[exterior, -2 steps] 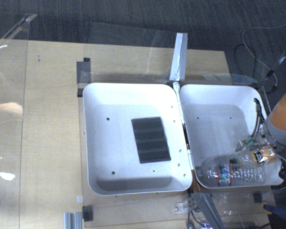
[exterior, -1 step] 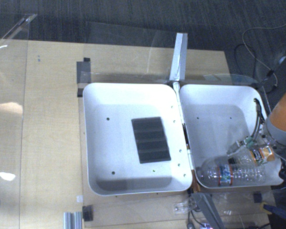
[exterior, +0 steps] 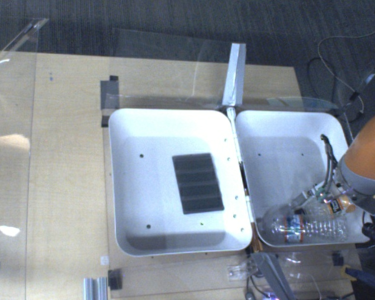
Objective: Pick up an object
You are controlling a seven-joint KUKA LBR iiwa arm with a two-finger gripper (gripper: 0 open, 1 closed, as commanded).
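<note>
The arm (exterior: 369, 158) is reaching into the right bin (exterior: 281, 136) and the gripper (exterior: 311, 197) is hanging low over the near corner of this bin. The tip is small and mixed with cables and shiny parts, so I cannot tell if it is open or closed, and I am not seeing anything held in it.

Just below the gripper, on the side nearer to the camera, a clear plastic bottle (exterior: 315, 230) is lying on its side against the front wall of the bin. It is looking close to the tip, perhaps touching, but I cannot say which. Something blue and red is showing inside or on it, under the gripper's left side.

Far from the gripper, across the wall between the bins, a dark ribbed pad (exterior: 198, 182) is lying flat in the middle of the left bin (exterior: 122, 167).

I am judging the bottle as the likely target. It is probably light and thin, so it is going to bend under a squeeze, and the smooth round body may roll or slip out. The better hold would be across the body at its middle, not at the ends. The pad is looking flat and low, so it is giving little edge to grip.
</note>
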